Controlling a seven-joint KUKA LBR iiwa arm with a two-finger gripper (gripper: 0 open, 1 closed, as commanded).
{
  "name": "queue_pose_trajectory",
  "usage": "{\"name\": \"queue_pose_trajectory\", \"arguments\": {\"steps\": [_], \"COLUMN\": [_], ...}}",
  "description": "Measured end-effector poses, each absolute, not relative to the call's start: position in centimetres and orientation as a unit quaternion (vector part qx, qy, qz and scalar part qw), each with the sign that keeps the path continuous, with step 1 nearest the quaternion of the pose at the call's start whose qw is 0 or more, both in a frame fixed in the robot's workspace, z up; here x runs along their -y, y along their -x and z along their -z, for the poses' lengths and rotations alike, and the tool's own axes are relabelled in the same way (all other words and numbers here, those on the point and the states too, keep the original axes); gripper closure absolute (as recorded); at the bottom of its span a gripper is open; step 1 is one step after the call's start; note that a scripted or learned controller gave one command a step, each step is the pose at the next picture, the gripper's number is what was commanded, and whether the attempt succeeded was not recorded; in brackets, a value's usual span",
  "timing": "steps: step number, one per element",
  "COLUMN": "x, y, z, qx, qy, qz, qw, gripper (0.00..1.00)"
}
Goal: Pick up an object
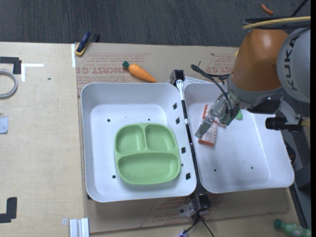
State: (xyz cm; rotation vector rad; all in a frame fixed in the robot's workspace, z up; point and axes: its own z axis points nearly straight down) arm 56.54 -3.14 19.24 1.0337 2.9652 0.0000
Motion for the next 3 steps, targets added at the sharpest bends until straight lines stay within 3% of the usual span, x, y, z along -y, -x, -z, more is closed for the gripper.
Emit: {"name": "queue_pose_trajectory", "arguments": {"steps": [3], "x": [3.14], "y": [-56.54], "z": [-19.24], "qx": [-0.944], "qy": [-0.329], "qz": [0.0000], "qw": [0.001], "gripper": [0.00]}}
